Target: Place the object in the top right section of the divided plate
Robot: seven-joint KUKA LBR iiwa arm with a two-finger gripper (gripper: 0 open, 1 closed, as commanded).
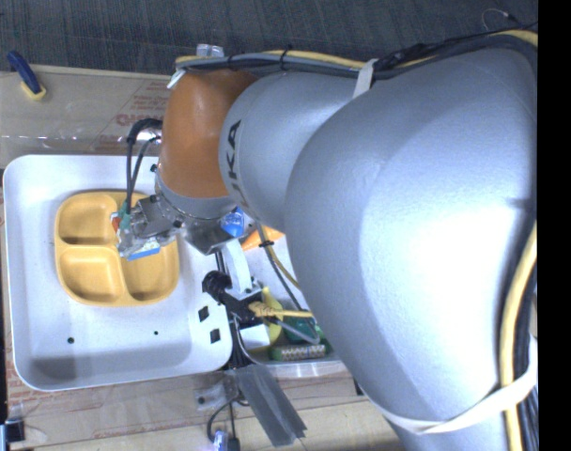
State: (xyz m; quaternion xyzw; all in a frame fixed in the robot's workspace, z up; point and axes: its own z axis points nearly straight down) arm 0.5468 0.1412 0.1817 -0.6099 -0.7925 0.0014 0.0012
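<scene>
The arm (398,214) takes up most of the view from 12 through 6 o'clock, its grey casing running in from the right, with the orange band (196,134) above the wrist lying just left of centre toward 11 o'clock. Black cables loop from the band down toward the wrist.

The left white bin (32,280) lies at 9 o'clock on the surface (69,101). The right bin is largely hidden beneath the arm; its near corner shows at 6 o'clock, holding a heap of small items (285,332), yellow and green among them, too covered to identify individually.

The yellow divided plate (93,271) sits in the left bin at 9 o'clock, with three sections visible.

The tool (140,238) is over the plate's right-hand side, at the rim between the upper and lower right sections. Whether its fingers are apart or closed cannot be told. A small pale object with blue and orange parts (143,245) shows at its tip; whether it is gripped or resting on the plate cannot be told.

A blue and yellow item (24,73) lies on the surface at 10 o'clock.
</scene>
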